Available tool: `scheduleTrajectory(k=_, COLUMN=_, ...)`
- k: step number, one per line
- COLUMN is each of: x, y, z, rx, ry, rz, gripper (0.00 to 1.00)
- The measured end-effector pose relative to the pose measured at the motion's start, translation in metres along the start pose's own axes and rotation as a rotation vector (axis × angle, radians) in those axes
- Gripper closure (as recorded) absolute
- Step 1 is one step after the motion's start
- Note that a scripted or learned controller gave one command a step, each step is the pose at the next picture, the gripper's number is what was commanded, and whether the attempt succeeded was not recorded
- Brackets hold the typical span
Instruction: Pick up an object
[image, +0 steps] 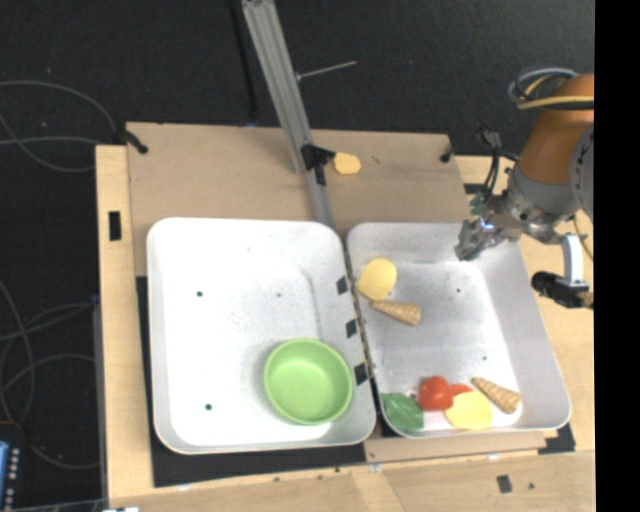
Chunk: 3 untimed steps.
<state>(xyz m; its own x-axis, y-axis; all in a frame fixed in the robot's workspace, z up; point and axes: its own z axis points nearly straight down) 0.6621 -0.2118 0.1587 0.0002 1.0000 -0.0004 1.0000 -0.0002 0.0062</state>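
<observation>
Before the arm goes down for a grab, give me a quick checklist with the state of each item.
1. Two-finger gripper over the right white bin, at its far edge: ok.
2. Nothing held between its fingers: cannot tell.
3. Targets present: pale yellow round piece touching a tan cone: ok.
4. Gripper directly above a target: not ok.
5. Near-edge cluster, red piece and yellow piece, crowded together: not ok.

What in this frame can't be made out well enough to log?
- Pincer, camera view: too small and dark to tell its finger state, or whether anything sits between them.
- Arm: cut off by the right edge.
- Green piece in the right bin: partly hidden by the bin's rim; shape unclear.
- Small yellow item on the bench beyond the bins: too small to identify.
</observation>
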Motion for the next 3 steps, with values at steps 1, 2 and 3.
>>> scheduleTrajectory(k=1, x=0.003, y=0.003, z=-0.045, rx=-0.001, ry=0.0, rz=-0.003, gripper=1.0)
scheduleTrajectory(k=2, x=0.006, y=-0.004, z=-0.095, rx=-0.001, ry=-0.001, rz=-0.004, gripper=1.0)
scheduleTrajectory(k=3, x=0.067, y=-0.011, z=-0.094, rx=0.005, ry=0.001, rz=-0.007, gripper=1.0)
